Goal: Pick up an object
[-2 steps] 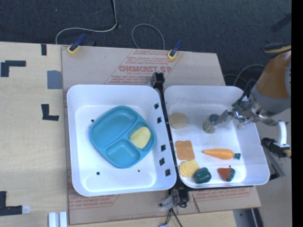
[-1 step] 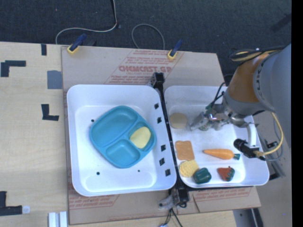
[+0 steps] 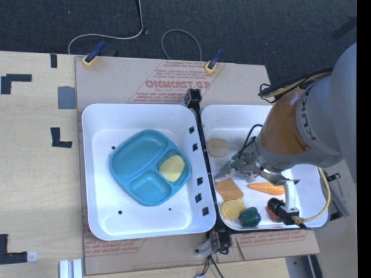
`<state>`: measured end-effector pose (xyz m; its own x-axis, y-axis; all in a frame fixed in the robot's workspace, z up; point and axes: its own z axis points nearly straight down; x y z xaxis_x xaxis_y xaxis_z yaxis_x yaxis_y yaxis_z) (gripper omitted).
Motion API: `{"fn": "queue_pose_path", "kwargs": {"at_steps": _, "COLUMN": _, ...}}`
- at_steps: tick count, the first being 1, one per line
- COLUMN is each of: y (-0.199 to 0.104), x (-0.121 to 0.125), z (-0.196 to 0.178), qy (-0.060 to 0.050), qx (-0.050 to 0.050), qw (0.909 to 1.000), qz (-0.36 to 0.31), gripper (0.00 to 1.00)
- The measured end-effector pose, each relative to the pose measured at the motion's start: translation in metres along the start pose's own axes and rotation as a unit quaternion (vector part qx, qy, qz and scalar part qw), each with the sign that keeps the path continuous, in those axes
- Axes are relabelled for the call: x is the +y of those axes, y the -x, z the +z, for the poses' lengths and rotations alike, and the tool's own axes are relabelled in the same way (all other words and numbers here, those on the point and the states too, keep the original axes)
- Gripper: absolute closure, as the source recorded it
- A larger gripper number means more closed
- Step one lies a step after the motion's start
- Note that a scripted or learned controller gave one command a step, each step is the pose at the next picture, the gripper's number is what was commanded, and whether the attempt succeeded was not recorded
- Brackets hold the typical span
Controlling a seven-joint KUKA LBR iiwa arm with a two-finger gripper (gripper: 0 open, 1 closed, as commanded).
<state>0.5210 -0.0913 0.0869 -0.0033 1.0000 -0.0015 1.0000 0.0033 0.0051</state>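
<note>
In the right bin [image 3: 223,116], the end effector [image 3: 239,165] — its grip state impossible to tell — hangs among crowded toy foods [image 3: 228,188], so it may nudge neighbours and miss.

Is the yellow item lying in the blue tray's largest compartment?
No. The yellow item lies in one of the smaller compartments at the right of the blue tray, and the large section is bare.
</note>
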Motion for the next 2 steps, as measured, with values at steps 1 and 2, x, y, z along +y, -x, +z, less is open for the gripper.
{"fn": "queue_pose_path", "kwargs": {"at_steps": 1, "y": 0.051, "x": 0.054, "z": -0.016, "qy": 0.0, "qx": -0.001, "qw": 1.0, "qz": 0.002, "gripper": 0.0}}
{"fn": "queue_pose_path", "kwargs": {"at_steps": 2, "y": 0.105, "x": -0.016, "z": 0.0, "qy": 0.0, "qx": -0.001, "qw": 1.0, "qz": 0.004, "gripper": 0.0}}
